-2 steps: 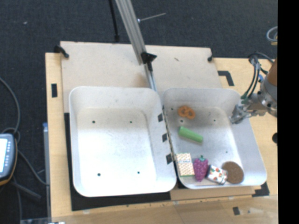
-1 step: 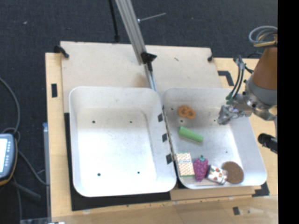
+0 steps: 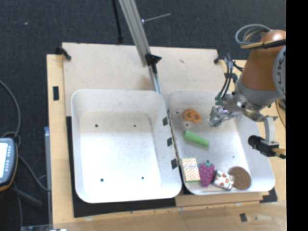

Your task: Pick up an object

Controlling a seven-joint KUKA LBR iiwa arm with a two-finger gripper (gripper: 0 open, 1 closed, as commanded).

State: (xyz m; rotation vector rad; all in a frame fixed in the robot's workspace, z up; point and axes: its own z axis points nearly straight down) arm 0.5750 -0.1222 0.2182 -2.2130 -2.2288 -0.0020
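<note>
Reaching in from the right, the grey arm with its orange band (image 3: 263,66) hangs over the right-hand shallow white bin (image 3: 250,143), its two-finger metal gripper (image 3: 215,120) low above the upper part of that bin. Whether its jaws stand apart or together cannot be told, since the tip is small and blurred against the white floor; nothing can be seen between them. Just to the left of the gripper, apart from it, lies a small orange pretzel-shaped toy (image 3: 192,115). Below that, near the bin's middle, a green cylinder of soft-looking material (image 3: 196,138) lies tilted. Along the near wall a row of things sits close together: a pale checked square block (image 3: 190,169) hard by the left wall, a purple grape-like cluster (image 3: 207,173) touching it, a small white box with red and green print (image 3: 223,179) beside that, and a flat brown round disc (image 3: 239,177) at the right end. All the loose things lie in this right bin. The left-hand shallow white bin (image 3: 120,143) sits beside it, their rims meeting in the middle. A slanted aluminium rail (image 3: 137,30) rises from the pale wooden bench (image 3: 106,69) behind the bins
</note>
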